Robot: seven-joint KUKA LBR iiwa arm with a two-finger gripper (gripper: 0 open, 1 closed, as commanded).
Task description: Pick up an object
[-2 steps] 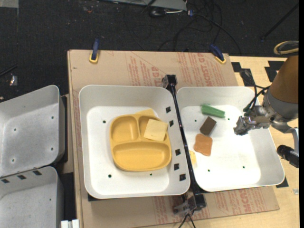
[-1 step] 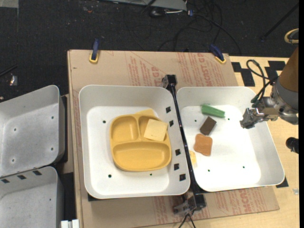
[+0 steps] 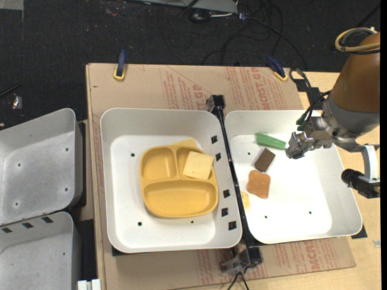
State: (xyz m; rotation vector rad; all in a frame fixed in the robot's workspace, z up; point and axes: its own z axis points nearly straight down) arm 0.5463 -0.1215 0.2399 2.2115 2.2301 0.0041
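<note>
In the right bin [image 3: 314, 222] lie a green bar [image 3: 270, 141], a small brown block [image 3: 264, 159] and an orange-brown sponge-like piece [image 3: 259, 185]. My gripper [image 3: 296, 148] hangs over the upper part of that bin, just right of the green bar's end, with nothing visibly between its fingers. In the left bin [image 3: 121, 222] a yellow divided tray [image 3: 175, 192] holds a pale yellow square block [image 3: 198, 165] in its upper right compartment.
A black divider [image 3: 228, 174] runs between the two bins. Both bins rest on a cardboard sheet [image 3: 157, 83] with clamps at its far edge. White bin lids [image 3: 36, 162] lie to the left on the dark floor.
</note>
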